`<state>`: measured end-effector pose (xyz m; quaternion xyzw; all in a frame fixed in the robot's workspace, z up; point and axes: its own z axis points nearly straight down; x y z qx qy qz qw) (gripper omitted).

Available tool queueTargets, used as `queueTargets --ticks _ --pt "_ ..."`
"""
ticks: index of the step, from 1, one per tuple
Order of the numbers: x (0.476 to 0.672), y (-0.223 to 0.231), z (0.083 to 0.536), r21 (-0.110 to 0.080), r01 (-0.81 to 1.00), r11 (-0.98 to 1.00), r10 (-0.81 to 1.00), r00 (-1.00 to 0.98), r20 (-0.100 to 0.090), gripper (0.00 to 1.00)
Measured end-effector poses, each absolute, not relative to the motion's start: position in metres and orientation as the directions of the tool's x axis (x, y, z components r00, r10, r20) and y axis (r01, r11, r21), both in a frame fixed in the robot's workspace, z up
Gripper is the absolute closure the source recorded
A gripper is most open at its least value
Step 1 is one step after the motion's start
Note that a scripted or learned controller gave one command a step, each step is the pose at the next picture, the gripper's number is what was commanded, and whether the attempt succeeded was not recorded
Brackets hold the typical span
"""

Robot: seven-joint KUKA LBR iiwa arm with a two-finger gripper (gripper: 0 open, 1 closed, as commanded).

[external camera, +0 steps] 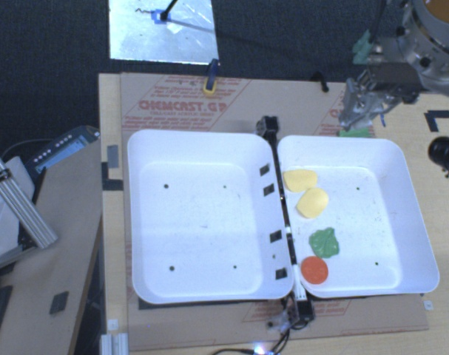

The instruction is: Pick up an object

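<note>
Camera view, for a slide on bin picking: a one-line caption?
Gripper above right bin's far rim; two yellow pieces, a green one, an orange one inside.

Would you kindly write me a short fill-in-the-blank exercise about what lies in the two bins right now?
1. The two yellow pieces lie in the ____ bin of the camera view.
2. The round piece nearest the front rim of that bin is ____ in colour.
3. Between the round piece and the yellow pieces lies a ____ piece.
4. The gripper hangs beyond the bin's ____ rim.

Missing words: right; orange; green; far
</note>
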<state>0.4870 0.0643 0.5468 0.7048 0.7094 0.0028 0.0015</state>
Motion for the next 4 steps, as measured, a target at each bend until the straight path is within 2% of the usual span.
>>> queueTargets --ticks 1,2,3,4 --pt "0.487 0.064 0.546 0.005 1.0 0.007 1.0 -0.007 0.002 0.0" --pt "0.485 0.181 0.447 -0.007 1.0 0.015 1.0 -0.015 0.0 0.0" --pt "0.486 0.174 0.464 0.002 1.0 0.004 1.0 -0.004 0.002 1.0" --pt "0.486 0.211 0.49 0.004 1.0 0.007 1.0 -0.007 0.003 1.0"
